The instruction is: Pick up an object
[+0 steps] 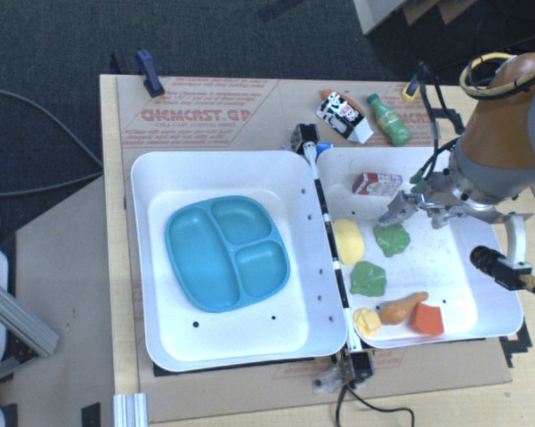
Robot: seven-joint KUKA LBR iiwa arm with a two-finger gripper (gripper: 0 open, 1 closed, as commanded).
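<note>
Gripper (401, 210) right of frame centre, over right bin (490, 323); finger state unclear, cannot tell. Green toy (392, 239) just below fingertips, nearest candidate. Short descent needed.

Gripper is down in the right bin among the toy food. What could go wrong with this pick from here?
The gripper sits between the red-and-white carton and a green piece, so it may close on neither or nudge one aside. The yellow lemon-like piece lies against the bin's left wall, leaving little finger room there.
</note>
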